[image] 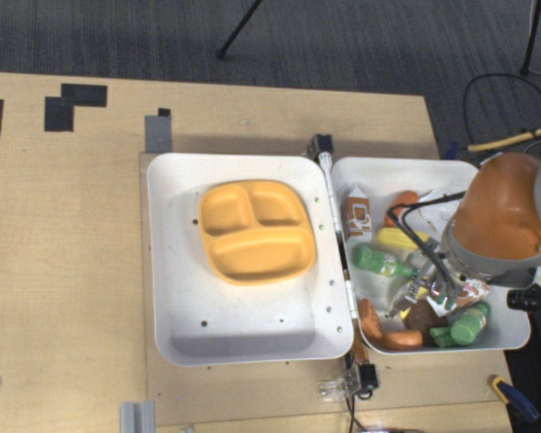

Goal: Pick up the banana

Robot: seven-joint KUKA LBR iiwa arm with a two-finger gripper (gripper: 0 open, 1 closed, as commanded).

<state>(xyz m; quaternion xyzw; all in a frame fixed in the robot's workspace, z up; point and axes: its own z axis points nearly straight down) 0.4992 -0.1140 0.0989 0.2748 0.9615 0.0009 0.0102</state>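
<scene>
Arm low over the right bin, banana lying among the toy food.

The banana lies in the right bin, in its upper middle part, just above a green bottle; its long axis runs about left to right, and the right end goes under the black cable. A small brown carton beside it has a label, but the writing is too small to read. The gripper is low in the bin below the banana; whether its fingers are spread or pressed together, I cannot tell. A yellow divided tray sits in the left bin on the worktop.
</scene>
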